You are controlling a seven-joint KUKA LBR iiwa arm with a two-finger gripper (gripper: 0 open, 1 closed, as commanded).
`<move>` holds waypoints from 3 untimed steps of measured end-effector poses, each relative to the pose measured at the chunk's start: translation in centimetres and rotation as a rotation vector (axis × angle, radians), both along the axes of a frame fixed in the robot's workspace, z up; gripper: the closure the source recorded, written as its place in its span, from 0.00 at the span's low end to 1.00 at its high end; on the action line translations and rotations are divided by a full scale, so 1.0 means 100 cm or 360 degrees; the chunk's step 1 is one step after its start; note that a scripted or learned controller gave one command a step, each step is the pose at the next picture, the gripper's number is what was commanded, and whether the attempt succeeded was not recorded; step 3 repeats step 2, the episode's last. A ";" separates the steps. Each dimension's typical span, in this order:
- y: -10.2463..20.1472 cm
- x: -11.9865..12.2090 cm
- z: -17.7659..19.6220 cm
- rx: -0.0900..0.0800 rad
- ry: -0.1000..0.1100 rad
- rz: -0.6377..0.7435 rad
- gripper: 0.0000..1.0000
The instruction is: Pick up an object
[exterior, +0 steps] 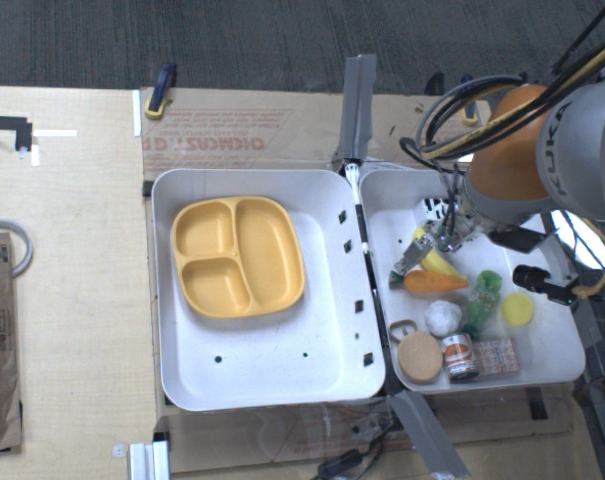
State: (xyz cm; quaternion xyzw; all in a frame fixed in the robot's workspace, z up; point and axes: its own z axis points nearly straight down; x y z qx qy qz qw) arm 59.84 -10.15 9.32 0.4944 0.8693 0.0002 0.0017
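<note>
Down at the near edge of the right bin (572, 363) sit a round tan disc (419, 357) and a small can (461, 356), and just beyond them the crowd begins. Up in that crowd, the hand (434, 244) is low among the toys, its grey tip lying right beside a yellow piece (439, 263) and just above the orange carrot (435, 282); whether its grip is apart or closed, I cannot tell, and nothing is visibly caught in it. That is the worry: the candidates are packed tight. Carrot and yellow piece touch, a white ball (443, 317) sits just below, and a green item (481, 298) leans in beside them, so a close could pinch two at once or squirt the rounded carrot sideways. A yellow ball (518, 309) further right could roll if bumped. The bin's left wall is close too, so a shoved item may jam there. Across the divide, the yellow divided plate (239, 256) in the left bin (172, 298) looks well clear of trouble.
</note>
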 end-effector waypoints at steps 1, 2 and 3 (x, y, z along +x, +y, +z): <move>-0.002 0.001 0.010 -0.0001 -0.0004 -0.0007 1.00; 0.046 0.006 0.099 -0.0001 0.0002 0.0323 1.00; 0.046 0.006 0.099 -0.0001 0.0002 0.0323 1.00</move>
